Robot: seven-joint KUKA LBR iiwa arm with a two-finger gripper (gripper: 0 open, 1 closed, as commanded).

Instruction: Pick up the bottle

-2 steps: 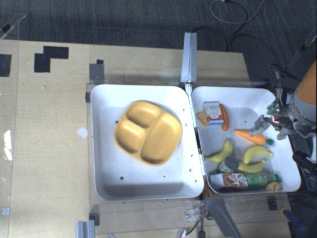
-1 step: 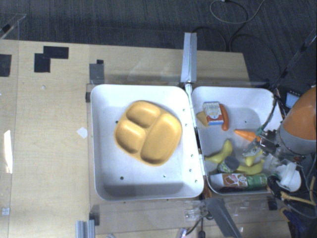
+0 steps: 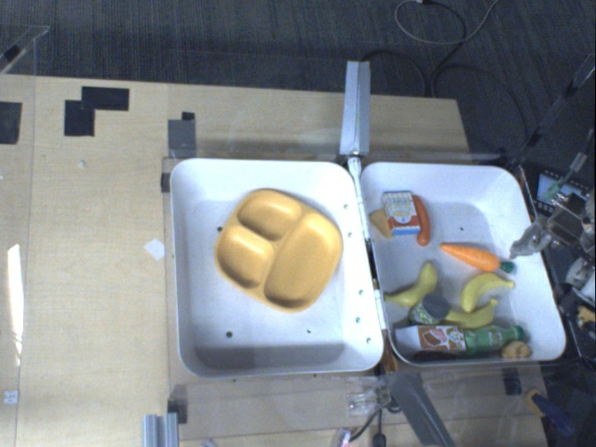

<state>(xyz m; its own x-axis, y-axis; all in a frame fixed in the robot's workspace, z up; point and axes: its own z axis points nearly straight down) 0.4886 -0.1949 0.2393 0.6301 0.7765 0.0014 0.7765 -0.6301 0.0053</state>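
camera view: my claw (image 3: pixel 527 243) hangs at the right rim of the right bin (image 3: pixel 484 177), just beside the carrot (image 3: pixel 472 256); i cannot tell its state. the bottle (image 3: pixel 466 339), green with an orange label, lies flat along the near wall. the left bin (image 3: pixel 200 268) holds a smooth yellow bread-shaped lump (image 3: pixel 277 248).

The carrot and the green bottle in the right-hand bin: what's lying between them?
In the camera view, yellow bananas lie between the carrot and the bottle, which rests on its side along the bin's near wall.
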